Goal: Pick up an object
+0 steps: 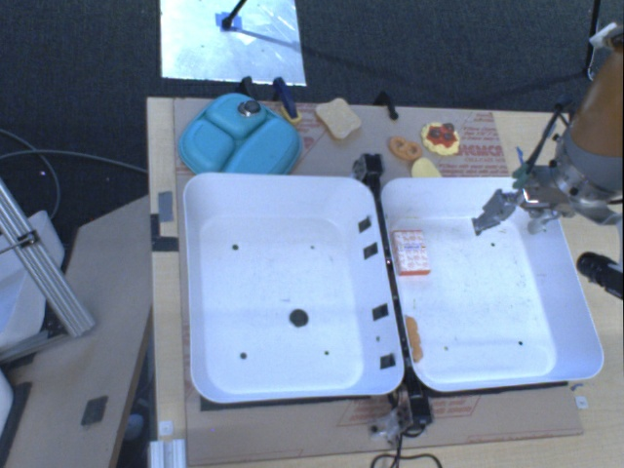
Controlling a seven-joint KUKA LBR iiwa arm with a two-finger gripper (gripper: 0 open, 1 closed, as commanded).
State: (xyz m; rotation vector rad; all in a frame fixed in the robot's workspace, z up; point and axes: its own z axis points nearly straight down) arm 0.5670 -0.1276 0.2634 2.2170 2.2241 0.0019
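Observation:
A small red and white box [410, 253] lies flat in the right bin [546, 359], close to its left wall. An orange, finger-shaped piece [413, 338] rests against that same wall nearer the front. A small dark disc [298, 318] sits on the floor of the left bin [224, 359]. My gripper [512, 220] hangs over the back right part of the right bin, to the right of the box and apart from it. Its fingers [486, 220] are spread open, with nothing between them.
Behind the bins lie a blue divided dish [239, 136], a toy bread slice [338, 118], a pretzel [404, 147], a small pizza-like piece [441, 136] and a yellow piece [424, 169]. Black clips [371, 252] line the seam between the bins.

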